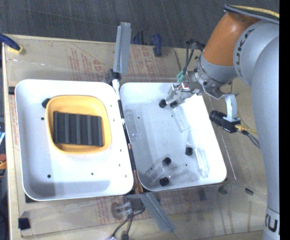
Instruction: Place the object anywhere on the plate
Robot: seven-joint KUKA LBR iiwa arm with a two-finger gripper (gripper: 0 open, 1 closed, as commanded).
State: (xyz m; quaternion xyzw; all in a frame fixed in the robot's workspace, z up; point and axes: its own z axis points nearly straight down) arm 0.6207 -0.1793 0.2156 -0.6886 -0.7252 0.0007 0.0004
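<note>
A fixed camera looks down at a slant on a worktop (pixel 59 59) carrying two shallow white bins side by side. The left bin (pixel 29 174) holds a yellow plate (pixel 59 106), rounded-square in outline, with a dark grey ribbed insert (pixel 78 128) lying in its middle. The right bin (pixel 150 134) holds several clear plastic bottles with small black caps, hard to separate against the white floor.

The grey arm (pixel 257 84), with its orange band (pixel 225 39), reaches in from the right and ends at the far right corner of the right bin. The gripper (pixel 177 95) sits low there, pointing left toward a black cap (pixel 162 103) at its tip. Whether its fingers are spread or closed, and whether anything sits between them, cannot be told from this picture.

One clear bottle (pixel 181 119) lies just near-side of the gripper, its long axis running near to far with a slight tilt. Another bottle (pixel 201 160) lies along the right wall, and a loose cluster of bottles (pixel 162 171) rests at the near edge.

The relation that matters: the plate lies well to the left of the gripper, across the wall between the bins and a little nearer the camera. Any carried object would likely have to travel left over that divider.
</note>
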